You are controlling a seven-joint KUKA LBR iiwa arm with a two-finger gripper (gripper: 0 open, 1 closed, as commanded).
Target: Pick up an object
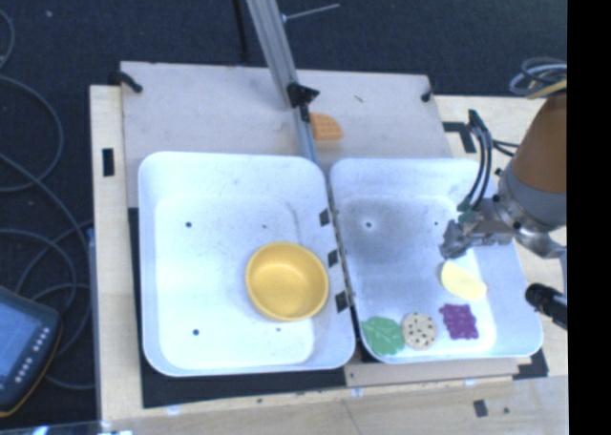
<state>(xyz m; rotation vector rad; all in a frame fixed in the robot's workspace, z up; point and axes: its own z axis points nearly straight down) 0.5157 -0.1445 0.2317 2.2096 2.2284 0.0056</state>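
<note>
The jaws (456, 240) hang over the right bin (401, 223), near its right wall, at the end of the grey arm (535, 176) that comes in from the right. They are small and blurred against the bin floor, so whether they are spread or pressed together cannot be told, and nothing can be seen between them.

Just below the jaws, close but apart from them, lies a pale yellow object (463, 281) on the bin floor. Further below, along the bin's near edge, sit three more pieces in a row: a purple object (460, 321) almost straight under the jaws, a round speckled cookie (418, 329) below and a little to the left, and a green object (382, 334) further left, at the corner.

Well to the left of the jaws, the left bin (191, 233) holds a yellow bowl (286, 280), upright, near the wall the two bins share.

Up and to the left of the jaws, outside both bins, a small orange object (326, 128) lies on the desk (210, 109) beside a slanted metal rail (272, 32); its shape is hard to make out. The arm's upper part is cut off at the right.
</note>
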